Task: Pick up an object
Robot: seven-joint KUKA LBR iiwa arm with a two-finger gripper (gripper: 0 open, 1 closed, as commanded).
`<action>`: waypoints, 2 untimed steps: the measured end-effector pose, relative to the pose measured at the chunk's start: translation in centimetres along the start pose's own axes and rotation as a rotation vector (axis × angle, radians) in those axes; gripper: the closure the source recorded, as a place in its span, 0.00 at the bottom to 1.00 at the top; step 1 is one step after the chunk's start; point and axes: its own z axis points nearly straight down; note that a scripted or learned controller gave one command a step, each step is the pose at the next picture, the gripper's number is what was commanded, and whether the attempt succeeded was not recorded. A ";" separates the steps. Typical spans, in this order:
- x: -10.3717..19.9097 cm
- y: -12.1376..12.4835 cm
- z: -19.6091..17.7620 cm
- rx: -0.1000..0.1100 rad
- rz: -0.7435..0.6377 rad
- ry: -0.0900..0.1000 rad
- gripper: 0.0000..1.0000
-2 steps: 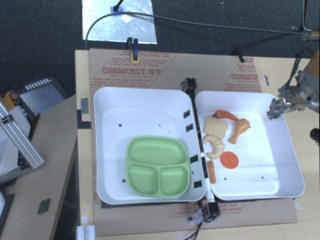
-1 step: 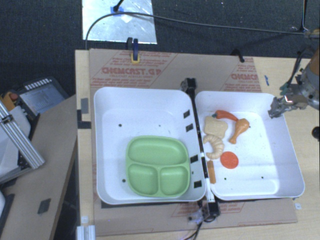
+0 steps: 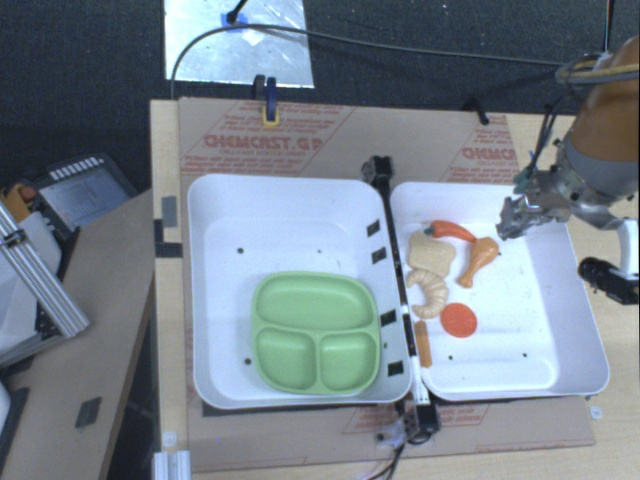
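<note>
Gripper: I see my gripper (image 3: 512, 218) over the right bin (image 3: 560, 368), near its far side. I cannot tell how it is set, and I see nothing in it.
Left bin: the left bin (image 3: 230, 218) has a green tray (image 3: 316, 332) with three parts.
Right bin: toy food sits on its left side. I see a chicken leg (image 3: 479, 260), a red pepper (image 3: 452, 231), a slice of bread (image 3: 432, 256), a croissant (image 3: 431, 293), an orange disc (image 3: 459, 320) and a thin orange stick (image 3: 422, 343).
Closest toy: the chicken leg is light brown and lies just beside the gripper.
</note>
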 end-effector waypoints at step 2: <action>10.0 -1.2 1.1 0.001 0.000 0.000 1.00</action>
